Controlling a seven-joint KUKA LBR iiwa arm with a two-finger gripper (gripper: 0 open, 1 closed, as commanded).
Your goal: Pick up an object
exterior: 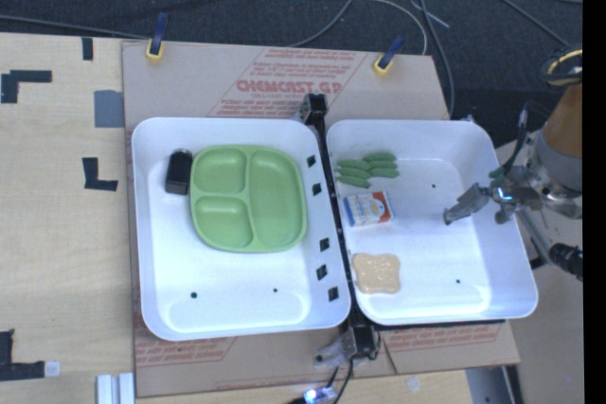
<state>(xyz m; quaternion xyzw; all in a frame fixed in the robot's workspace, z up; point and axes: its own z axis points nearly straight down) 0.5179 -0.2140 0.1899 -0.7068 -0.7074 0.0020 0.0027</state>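
Note:
In the right bin (492,298) lie a bunch of green pea pods (367,168) at the back left, a small white carton with red and blue print (366,207) below them, and a tan bread-like slice (376,272) near the front left. My gripper (475,217) hangs over the bin's right side, open, with nothing between its fingers. It sits well to the right of all three objects. The grey arm with its orange band (566,123) comes in from the right edge.
The left bin (227,307) holds a green divided plate (249,199) and a small black block (178,172) beside it. A black divider strip (327,222) runs between the bins. Cables trail across the dark floor behind the bench.

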